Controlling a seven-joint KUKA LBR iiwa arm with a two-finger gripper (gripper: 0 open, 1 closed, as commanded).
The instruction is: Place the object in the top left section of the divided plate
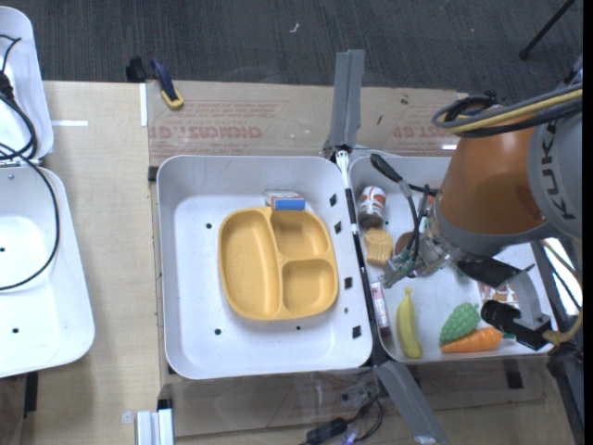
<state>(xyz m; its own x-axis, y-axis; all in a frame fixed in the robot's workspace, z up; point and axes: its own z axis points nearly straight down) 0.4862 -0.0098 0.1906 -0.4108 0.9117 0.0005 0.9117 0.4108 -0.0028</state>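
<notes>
The yellow divided plate (276,263) lies in the middle of the left white bin (185,276), with one long section on its left and two smaller ones on its right. All its sections look bare. My gripper (408,263) hangs low over the left part of the right bin (435,350), under the orange wrist band. It is just right of a tan waffle-like piece (377,245) and above a yellow banana (408,323). The arm hides the bin floor beneath it. I see nothing clearly held.
A small blue and white box (284,199) lies against the plate's far edge. The right bin also holds a small can (372,202), a green leafy toy (460,323), an orange carrot (473,340) and a black utensil (389,172). Cables loop over the arm.
</notes>
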